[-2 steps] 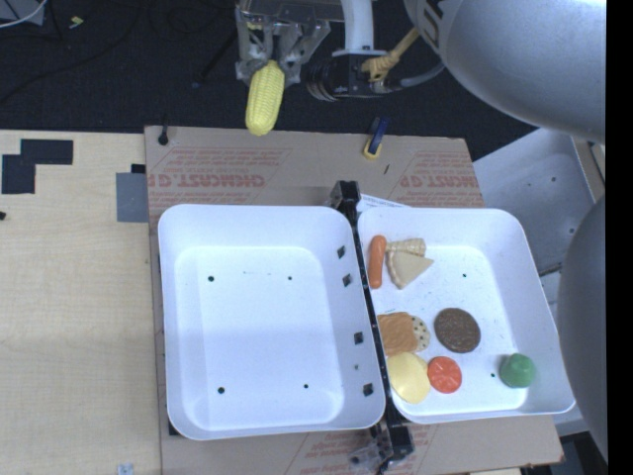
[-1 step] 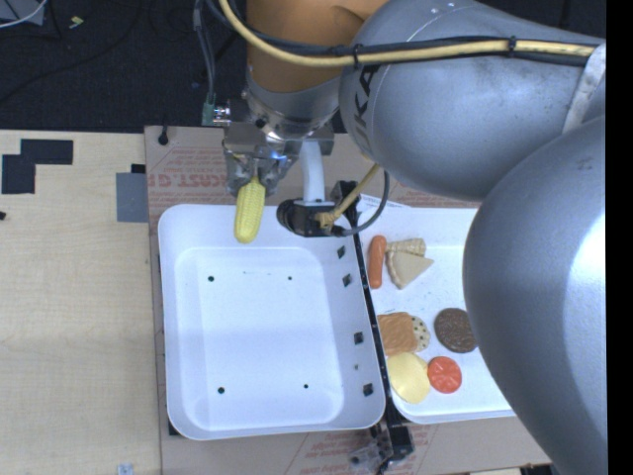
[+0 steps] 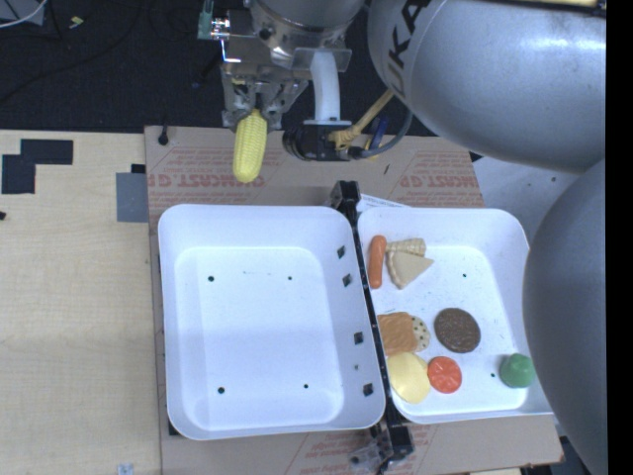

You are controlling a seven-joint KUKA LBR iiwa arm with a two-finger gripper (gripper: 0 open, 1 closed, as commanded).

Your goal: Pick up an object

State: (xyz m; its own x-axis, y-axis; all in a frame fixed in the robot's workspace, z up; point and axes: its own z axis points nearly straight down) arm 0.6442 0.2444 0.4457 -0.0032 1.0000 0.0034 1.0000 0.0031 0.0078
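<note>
Gripper (image 3: 255,115) high at top centre, above the far edge of the counter (image 3: 69,295), beyond both bins. Jaws clamped on the upper end of a yellow corn cob (image 3: 248,146). Cob hanging clear, not touching any surface visible here. Long axis near vertical in the view, tilted slightly; lower free end pointing down and a little left, toward the brown cardboard sheet (image 3: 198,181) with red print behind the bins. Upper end hidden between the jaws. Left bin (image 3: 178,265) white, shallow, with small dark holes in its floor. Right bin (image 3: 504,231) touching the left one along a black clip strip. In the right bin: orange sausage (image 3: 377,261) upright along the left wall; pale wedge-shaped sandwich piece (image 3: 406,262) just beside it; brown biscuit-like slab (image 3: 399,332) lower down; dark brown round cookie (image 3: 457,330) right of that; pale yellow lemon (image 3: 408,377) near the front wall, touching a red tomato (image 3: 444,374); green round item (image 3: 515,369) near the right front corner, well apart from the rest. Grey arm (image 3: 495,57) across the upper right.
</note>
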